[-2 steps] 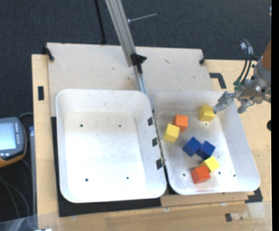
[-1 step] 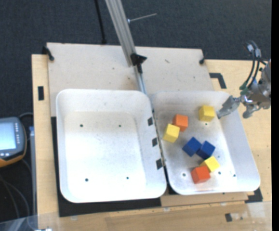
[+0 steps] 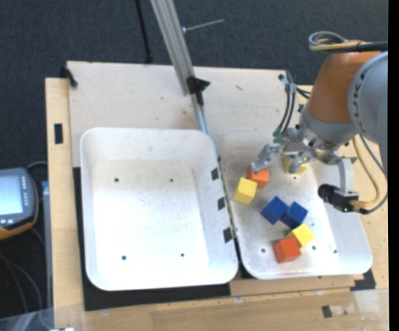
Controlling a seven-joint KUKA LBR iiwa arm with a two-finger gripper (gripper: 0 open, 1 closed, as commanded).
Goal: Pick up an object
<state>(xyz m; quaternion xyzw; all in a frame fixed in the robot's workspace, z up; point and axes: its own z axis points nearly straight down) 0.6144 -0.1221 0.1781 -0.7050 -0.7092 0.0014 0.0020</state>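
My pincer [image 3: 276,158] hangs low over the far part of the right white bin [image 3: 351,254]. I cannot tell its state; wrist and cabling blur it. The small orange cube [image 3: 259,177] sits just at its near-left tip, perhaps touching, with the yellow cube [image 3: 245,190] beside it, nearer and further left. So my likeliest target lies a shade left and toward the near side. Two blue cubes [image 3: 284,211], another yellow cube [image 3: 302,235] and a red-orange cube [image 3: 287,249] cluster nearer on the bin floor. My wrist hides whatever lies beneath it.
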